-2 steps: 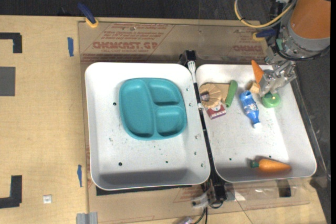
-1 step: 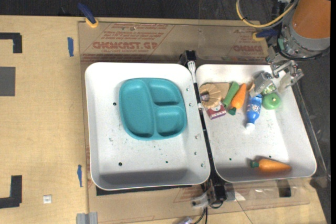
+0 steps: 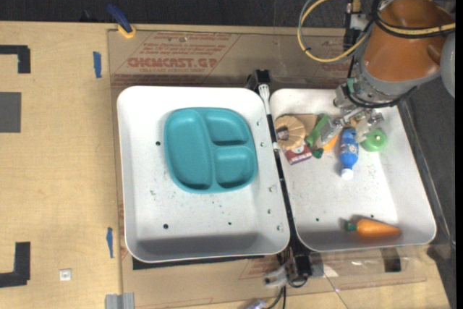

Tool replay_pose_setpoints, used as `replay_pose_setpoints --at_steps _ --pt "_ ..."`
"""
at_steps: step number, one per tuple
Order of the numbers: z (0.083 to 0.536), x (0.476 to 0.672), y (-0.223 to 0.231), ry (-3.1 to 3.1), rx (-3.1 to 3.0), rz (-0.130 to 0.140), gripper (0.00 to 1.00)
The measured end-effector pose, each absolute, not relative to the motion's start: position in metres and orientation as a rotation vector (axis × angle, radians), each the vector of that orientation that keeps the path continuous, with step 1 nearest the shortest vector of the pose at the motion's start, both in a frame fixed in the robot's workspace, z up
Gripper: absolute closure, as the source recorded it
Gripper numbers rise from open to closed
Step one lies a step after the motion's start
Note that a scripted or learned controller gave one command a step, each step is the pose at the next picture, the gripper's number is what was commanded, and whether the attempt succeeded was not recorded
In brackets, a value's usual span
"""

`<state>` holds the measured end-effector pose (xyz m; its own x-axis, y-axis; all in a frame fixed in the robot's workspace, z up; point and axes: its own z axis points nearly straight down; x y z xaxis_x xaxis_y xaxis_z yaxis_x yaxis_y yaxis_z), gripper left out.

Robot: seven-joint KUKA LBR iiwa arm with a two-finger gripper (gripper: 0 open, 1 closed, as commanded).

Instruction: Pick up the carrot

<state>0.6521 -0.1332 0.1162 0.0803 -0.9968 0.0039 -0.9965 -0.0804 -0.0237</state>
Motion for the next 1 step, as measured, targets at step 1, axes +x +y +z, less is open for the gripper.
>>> replay_pose_setpoints --at_steps 1 --pt "0.1066 0.6638 -0.1115 2.169 -2.255 -0.054 0.0"
